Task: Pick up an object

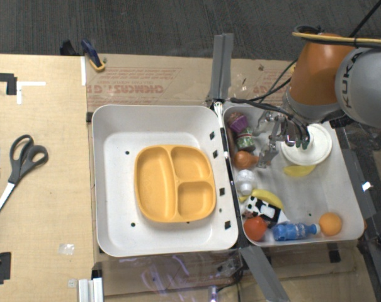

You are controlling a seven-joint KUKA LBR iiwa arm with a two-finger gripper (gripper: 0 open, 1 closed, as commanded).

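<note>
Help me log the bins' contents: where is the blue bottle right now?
The blue bottle lies on its side along the near edge of the right bin, between the red ball and the orange ball.

Lighting evenly from above, bright and soft.
Glaring faintly off the white bins [102, 187], casting thin shadows under the scissors [17, 168], blurring slightly around the gripper [284, 145].

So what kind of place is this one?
Probably a robotics lab bench, not a home. A KUKA arm reaches over two white bins, one full of toy items, with cardboard beneath and scissors on the wooden top.
</note>
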